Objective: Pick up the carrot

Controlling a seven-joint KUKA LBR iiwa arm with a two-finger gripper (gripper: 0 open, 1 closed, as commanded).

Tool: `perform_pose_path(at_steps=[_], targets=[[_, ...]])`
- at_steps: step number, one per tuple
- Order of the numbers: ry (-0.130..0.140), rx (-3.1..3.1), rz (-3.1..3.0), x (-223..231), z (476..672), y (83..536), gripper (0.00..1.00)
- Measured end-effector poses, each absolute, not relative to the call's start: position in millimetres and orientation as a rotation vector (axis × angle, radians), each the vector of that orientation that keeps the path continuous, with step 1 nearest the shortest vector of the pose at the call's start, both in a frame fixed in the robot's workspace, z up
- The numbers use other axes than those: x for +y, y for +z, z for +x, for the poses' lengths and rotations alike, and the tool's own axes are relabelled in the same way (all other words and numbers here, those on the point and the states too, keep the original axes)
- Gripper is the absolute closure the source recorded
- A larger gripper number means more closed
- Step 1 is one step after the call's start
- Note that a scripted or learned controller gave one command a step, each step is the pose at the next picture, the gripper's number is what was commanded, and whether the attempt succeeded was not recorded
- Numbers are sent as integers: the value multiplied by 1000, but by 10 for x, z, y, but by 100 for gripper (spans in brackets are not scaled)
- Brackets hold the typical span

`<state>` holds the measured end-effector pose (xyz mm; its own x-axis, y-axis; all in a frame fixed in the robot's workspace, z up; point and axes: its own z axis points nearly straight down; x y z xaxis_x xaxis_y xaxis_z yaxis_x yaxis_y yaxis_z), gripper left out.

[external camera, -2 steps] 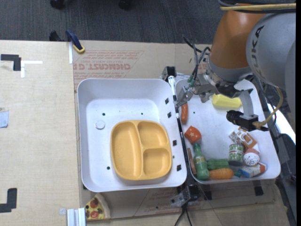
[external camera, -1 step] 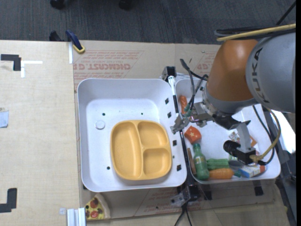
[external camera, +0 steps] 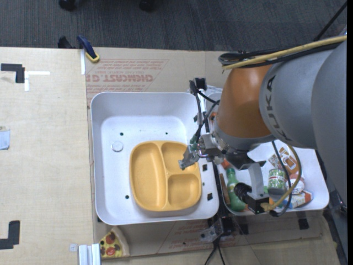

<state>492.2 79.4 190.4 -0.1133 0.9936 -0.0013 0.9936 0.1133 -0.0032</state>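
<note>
An orange, tapered piece that looks like the carrot (external camera: 297, 201) lies at the near right of the right bin (external camera: 320, 170), partly hidden by cables and other items. My gripper (external camera: 188, 158) hangs over the left bin (external camera: 105, 148), above the right rim of the yellow divided plate (external camera: 149, 175). It is well to the left of the carrot, and I see nothing carried in it. The arm's big orange band and grey body cover much of the right bin.
In the right bin, a green bottle (external camera: 233, 191) and a green-labelled can (external camera: 277, 180) lie beside the carrot. A small white disc (external camera: 117, 146) rests on the left bin's floor. A toy pizza slice (external camera: 112, 246) lies on the bench in front of the left bin.
</note>
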Motion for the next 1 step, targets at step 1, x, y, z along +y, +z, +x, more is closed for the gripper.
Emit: perform_pose_path(at_steps=[1], targets=[[-29,-2421,-2010,1082,5083,967,0]])
